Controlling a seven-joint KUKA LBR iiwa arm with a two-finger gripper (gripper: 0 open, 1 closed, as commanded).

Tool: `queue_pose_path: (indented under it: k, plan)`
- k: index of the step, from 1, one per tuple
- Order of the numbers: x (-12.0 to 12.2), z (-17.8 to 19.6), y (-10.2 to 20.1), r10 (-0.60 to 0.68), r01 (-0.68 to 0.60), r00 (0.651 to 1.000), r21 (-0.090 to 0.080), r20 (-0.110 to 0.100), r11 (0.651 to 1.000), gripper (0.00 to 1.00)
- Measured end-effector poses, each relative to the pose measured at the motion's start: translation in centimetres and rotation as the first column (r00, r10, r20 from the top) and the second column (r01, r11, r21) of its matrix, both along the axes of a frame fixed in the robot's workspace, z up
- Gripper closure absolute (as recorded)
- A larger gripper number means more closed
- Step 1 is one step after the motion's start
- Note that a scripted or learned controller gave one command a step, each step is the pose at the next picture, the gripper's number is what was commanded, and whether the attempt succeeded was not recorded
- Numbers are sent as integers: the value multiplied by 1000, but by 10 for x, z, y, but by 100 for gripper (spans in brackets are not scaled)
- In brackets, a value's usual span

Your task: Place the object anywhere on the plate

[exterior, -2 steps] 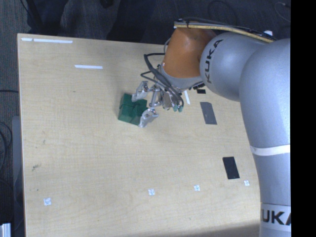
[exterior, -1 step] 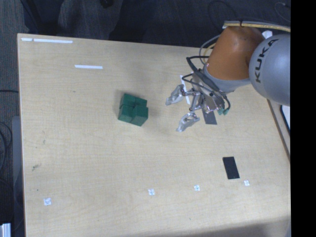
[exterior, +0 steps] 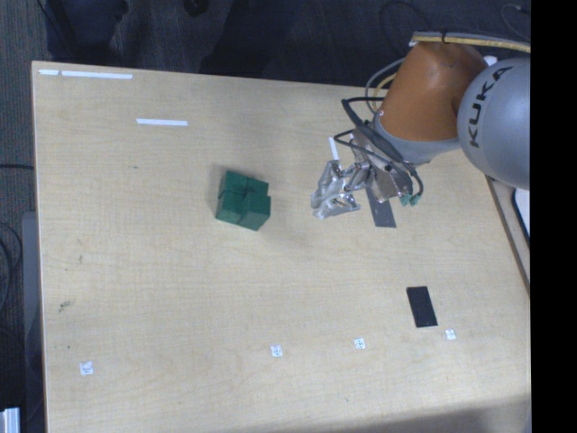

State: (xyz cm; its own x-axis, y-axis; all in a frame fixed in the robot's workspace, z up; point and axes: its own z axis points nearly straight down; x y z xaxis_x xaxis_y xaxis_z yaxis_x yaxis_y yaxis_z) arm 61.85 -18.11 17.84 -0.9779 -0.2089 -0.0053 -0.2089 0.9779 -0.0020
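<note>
A dark green block (exterior: 242,200), built of small cubes, rests on the light wooden surface (exterior: 180,314) a little left of centre. My gripper (exterior: 332,202) hangs to the right of it, a short gap away, with its metal fingers (exterior: 325,195) pointing down and to the left. Nothing green sits between the fingers. The grey arm with its orange band (exterior: 424,93) comes in from the upper right.
A small black rectangle (exterior: 420,306) lies on the surface at the lower right. A white strip (exterior: 162,123) is stuck near the upper left. Small white markers (exterior: 276,351) dot the front part of the surface.
</note>
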Motion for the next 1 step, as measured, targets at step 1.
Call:
queue_pose_path:
  k: [1]
  plan:
    - [1, 197, 39, 219, -219, 976, -2, 0, 976, 100]
